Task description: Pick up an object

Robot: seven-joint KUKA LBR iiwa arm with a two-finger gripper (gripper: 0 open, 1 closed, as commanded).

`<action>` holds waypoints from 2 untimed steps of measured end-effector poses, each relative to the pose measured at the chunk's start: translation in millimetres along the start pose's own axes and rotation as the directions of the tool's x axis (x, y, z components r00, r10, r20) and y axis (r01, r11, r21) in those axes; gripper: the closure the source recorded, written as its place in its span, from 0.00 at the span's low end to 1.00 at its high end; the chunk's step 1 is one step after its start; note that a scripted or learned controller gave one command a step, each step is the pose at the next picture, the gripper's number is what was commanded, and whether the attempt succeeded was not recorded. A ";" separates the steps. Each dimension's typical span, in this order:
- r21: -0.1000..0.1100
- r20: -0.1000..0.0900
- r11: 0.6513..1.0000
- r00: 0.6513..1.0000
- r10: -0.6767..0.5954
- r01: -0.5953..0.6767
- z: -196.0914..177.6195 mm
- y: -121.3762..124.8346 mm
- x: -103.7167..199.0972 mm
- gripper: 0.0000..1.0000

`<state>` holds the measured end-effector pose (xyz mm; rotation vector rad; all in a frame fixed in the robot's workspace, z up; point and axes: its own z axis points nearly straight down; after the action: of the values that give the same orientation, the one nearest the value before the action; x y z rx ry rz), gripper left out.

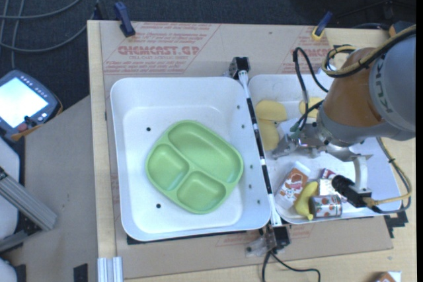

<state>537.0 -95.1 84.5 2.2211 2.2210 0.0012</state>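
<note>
- The likeliest targets lie in the right bin [264, 86]: pale yellow pieces [269, 117] just left of the gripper [291, 144], and a cluster nearer the camera made up of a small carton [292, 184], a banana [305, 197] and a can [327, 205].
- The gripper sits low in that bin, with the yellow pieces beside it and the cluster just below it in the view. I cannot tell whether its jaws are apart or together; the wrist and the metal parts blur into one another there, and nothing can be seen between them.
- Risk: a close on air. No object shows between the jaws, so a lift from here may come up with nothing.
- Risk: the yellow pieces lie near the divider [254, 135] between the bins; a push from the jaws could wedge them against that wall instead of gripping them.
- Risk: the carton, banana and can touch or overlap, so a descent there could pinch two things or knock one aside.
- The green tray [193, 166] in the left bin [125, 102] lies well apart from the jaws, beyond the divider, and looks too flat to grasp easily.
</note>
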 end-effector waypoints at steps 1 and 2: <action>0.000 0.001 1.000 1.000 -0.001 0.001 -0.5 102.2 -36.6 0.00; 0.007 0.000 1.000 1.000 -0.001 0.001 -1.6 129.0 -32.7 0.00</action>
<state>666.0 -127.9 86.2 2.2231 2.2263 -0.0065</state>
